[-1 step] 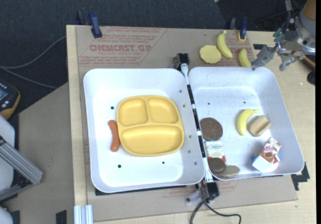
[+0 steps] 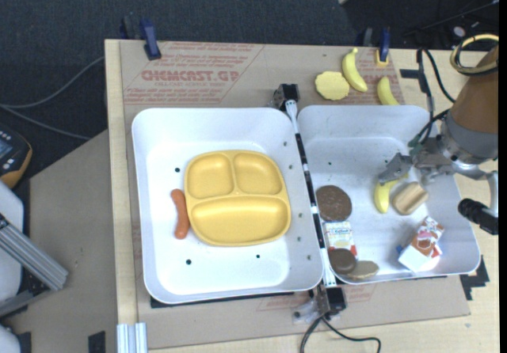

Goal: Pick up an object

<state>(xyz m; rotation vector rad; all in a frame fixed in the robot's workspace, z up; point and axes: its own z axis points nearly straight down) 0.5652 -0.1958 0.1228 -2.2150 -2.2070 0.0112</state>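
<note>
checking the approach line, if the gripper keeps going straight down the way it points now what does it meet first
Most likely the tan bread roll, which lies right under the gripper in the right bin, with the small banana touching its left side. Depth is hard to judge from this slanted view, so it may meet the banana first.

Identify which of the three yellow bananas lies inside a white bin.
The banana in the right bin, beside the gripper and a tan bread roll. The other two bananas lie on the board beyond the bin's far rim.
</note>
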